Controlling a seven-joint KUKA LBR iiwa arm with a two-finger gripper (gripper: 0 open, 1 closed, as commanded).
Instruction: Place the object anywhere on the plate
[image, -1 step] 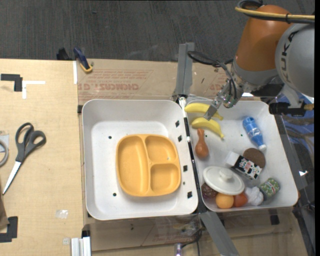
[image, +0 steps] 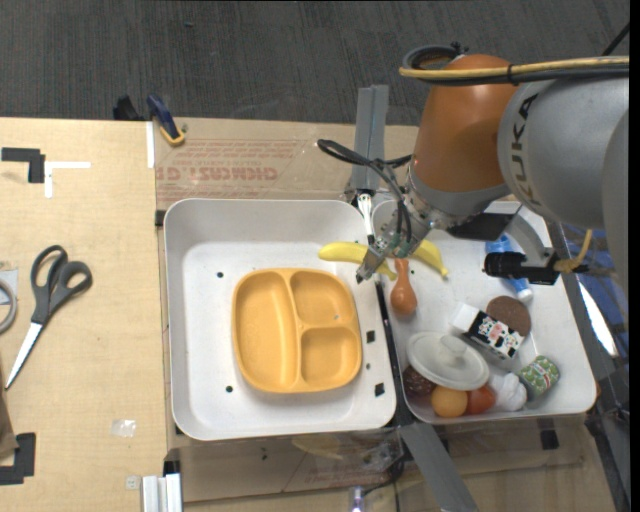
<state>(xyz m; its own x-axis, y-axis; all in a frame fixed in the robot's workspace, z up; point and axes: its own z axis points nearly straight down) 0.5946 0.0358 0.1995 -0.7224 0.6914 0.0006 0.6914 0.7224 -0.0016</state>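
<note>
Camera view looks down on two white bins side by side, with the arm (image: 520, 130) reaching in from three o'clock. The left bin (image: 190, 330) holds the yellow plate (image: 297, 330), a three-part tray lying flat near its middle. The banana (image: 385, 255) sits at about one o'clock from the plate, straddling the wall between the two bins, its stem end over the left bin and its far end toward the right bin (image: 575, 330). The gripper (image: 385, 250) hangs right over the banana's middle, seemingly touching it or very near; the wrist and cables hide the fingertips, so I cannot tell how wide it stands or whether it has hold of the fruit. Just below it, at six o'clock, a wooden spoon (image: 402, 290) lies in the right bin, close enough to get in the way. Further toward five o'clock lie a white lid (image: 448, 360), a small carton (image: 490, 335), a can (image: 540, 375) and some round fruit (image: 450, 402). Judging by looks, the banana is probably a light toy, stiff and smooth-skinned, so it may slip or roll along its curve. The best hold seems to be across the thick middle, fingers square to its length, not at either tapering end. On the bench at nine o'clock rest scissors (image: 45, 285).
</note>
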